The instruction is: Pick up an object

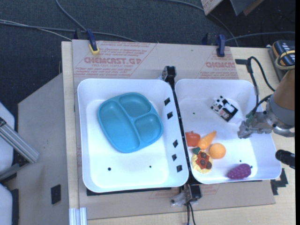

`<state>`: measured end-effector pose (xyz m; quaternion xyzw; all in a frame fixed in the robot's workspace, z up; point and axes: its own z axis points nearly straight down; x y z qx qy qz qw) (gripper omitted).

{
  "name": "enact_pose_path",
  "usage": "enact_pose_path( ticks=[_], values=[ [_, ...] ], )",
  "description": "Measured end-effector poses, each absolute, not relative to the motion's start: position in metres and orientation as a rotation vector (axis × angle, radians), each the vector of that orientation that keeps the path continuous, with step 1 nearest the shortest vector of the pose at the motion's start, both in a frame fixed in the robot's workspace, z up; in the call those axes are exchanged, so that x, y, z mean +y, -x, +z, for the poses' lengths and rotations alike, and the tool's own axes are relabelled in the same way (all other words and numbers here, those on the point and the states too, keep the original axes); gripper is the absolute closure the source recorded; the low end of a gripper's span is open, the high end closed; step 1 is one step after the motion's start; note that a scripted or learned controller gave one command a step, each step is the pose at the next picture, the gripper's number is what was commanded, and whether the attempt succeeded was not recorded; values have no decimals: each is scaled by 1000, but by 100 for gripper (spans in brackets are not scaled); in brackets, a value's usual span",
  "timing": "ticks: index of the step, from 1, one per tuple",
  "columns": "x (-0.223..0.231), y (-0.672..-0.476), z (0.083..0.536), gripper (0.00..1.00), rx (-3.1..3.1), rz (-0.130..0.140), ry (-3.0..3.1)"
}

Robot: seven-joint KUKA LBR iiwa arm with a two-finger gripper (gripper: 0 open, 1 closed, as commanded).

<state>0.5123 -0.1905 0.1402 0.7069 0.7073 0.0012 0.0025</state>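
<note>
Gripper (244,131) hangs low over the right bin (243,89), near its right wall; whether it is open or closed I cannot tell, and nothing is seen held.

Candidate objects lie to the gripper's left and toward the bin's near edge. Nearest: orange ball (217,150), just left and nearer the camera. Carrot (206,138) has its long axis running diagonally, tip pointing up-right toward the gripper.

Count, right bin:
- one orange ball
- one carrot
- one red tomato-like piece (192,138)
- one pizza slice (202,161)
- one purple grape bunch (239,171)
- one black-and-white block (223,108)

Left bin (89,139): one blue divided plate (130,121).

Both bins rest on the counter (117,55).
</note>
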Motion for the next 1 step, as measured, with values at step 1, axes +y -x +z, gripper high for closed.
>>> enact_pose_path(
  ticks=[1],
  values=[
    [-196,-506,200,100,2217,4,-2216]
  ],
)
